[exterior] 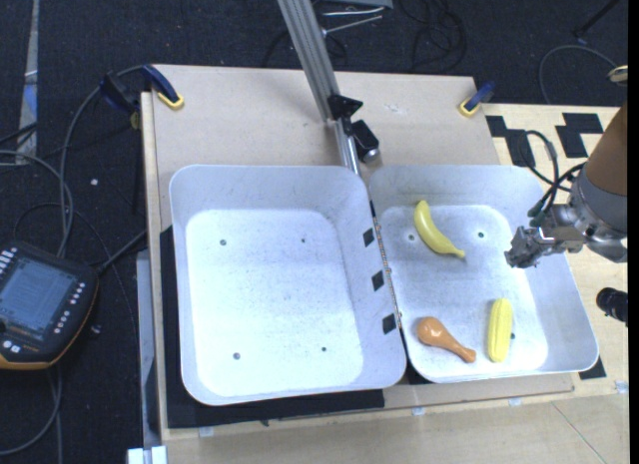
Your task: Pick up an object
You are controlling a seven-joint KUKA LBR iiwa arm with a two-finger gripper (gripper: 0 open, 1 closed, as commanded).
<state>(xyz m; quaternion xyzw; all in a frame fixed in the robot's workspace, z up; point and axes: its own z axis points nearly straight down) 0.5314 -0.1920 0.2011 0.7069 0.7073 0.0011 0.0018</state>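
Note:
Three objects lie in the right bin (pixel 454 191). A yellow banana (pixel 433 231) rests near the bin's back middle. An orange drumstick-shaped toy (pixel 443 337) lies at the front left. A yellow corn-like piece (pixel 499 329) stands lengthwise at the front right. My gripper (pixel 523 251) hangs over the bin's right side, to the right of the banana and above the corn-like piece. Nothing shows between its tips.
The left bin (pixel 200 193) sits beside the right one on a wooden bench (pixel 260 113). A slanted metal pole (pixel 310 43) rises behind the bins' junction. Clamps (pixel 165 88) hold the bench's back corners. A teach pendant (pixel 35 297) lies on the floor at left.

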